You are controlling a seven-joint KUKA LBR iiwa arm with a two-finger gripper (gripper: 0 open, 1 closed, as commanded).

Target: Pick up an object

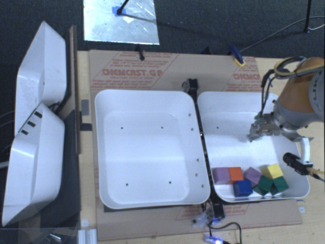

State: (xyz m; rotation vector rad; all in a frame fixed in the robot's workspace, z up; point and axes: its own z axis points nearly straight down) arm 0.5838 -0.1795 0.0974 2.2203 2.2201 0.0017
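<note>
The gripper (259,130) is hanging over the right bin (223,108), near its right side. I cannot tell its state. The blocks (250,181) are sitting in a bunch along the bin's near edge, below the gripper and apart from it.

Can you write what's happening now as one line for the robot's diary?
gripper: over right bin, nothing held | blocks: clustered at near edge | left bin

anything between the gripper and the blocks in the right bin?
Nothing visible. The gripper is above bare floor of the right bin, and the blocks cluster along the bin's near wall, with open floor between them.
</note>
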